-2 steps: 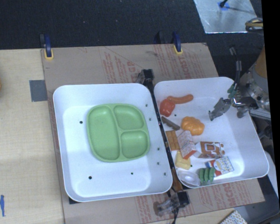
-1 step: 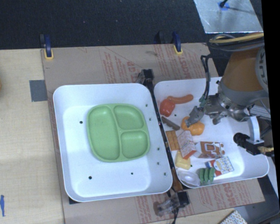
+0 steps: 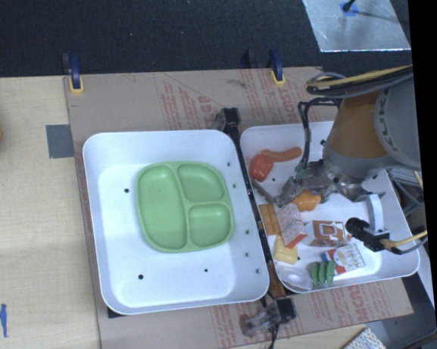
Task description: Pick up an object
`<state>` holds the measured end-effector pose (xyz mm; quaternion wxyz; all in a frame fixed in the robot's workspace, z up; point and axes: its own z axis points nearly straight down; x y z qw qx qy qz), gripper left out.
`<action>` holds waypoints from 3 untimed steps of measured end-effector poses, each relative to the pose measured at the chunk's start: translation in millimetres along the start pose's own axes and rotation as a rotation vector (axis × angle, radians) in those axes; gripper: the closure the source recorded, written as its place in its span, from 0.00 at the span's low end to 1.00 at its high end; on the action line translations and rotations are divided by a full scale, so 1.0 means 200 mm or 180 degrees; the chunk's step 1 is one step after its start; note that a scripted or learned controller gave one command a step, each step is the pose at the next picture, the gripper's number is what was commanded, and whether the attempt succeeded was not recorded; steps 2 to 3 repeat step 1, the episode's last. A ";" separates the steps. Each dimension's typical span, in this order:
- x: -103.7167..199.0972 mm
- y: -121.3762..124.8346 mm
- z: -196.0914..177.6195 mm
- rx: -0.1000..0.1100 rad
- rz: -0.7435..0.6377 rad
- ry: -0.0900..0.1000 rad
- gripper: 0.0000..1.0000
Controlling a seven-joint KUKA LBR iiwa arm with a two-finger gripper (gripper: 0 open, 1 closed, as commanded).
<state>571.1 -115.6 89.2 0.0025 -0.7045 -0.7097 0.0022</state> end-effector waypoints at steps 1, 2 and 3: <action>-0.01 0.00 -0.07 -0.0013 0.0002 -0.0007 1.00; -0.01 0.00 -0.07 -0.0013 0.0002 -0.0007 1.00; -0.01 0.00 -0.07 -0.0013 0.0002 -0.0007 1.00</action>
